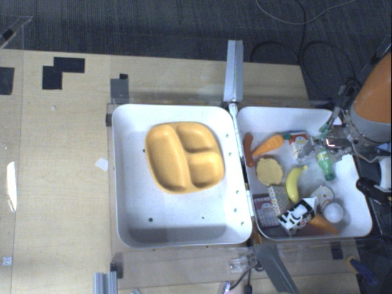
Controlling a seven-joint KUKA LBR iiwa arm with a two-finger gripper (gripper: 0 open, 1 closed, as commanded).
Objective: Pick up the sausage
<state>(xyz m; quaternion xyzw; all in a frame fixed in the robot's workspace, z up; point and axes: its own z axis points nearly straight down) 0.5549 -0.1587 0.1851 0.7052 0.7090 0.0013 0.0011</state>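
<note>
The sausage [247, 148] lies along the left wall of the right bin [365, 225], close against the divider. A carrot [269, 145] sits just beside it, pointing toward it, with a round cracker [269, 171] and a banana [294, 183] below. A green bottle [325, 164] stands near my jaws [329, 142], which hang over the bin's upper right, well apart from the sausage. Whether my jaws are spread or pressed together, I cannot tell. The left bin [122, 182] on the table [55, 182] holds a yellow divided tray [184, 156].
</note>
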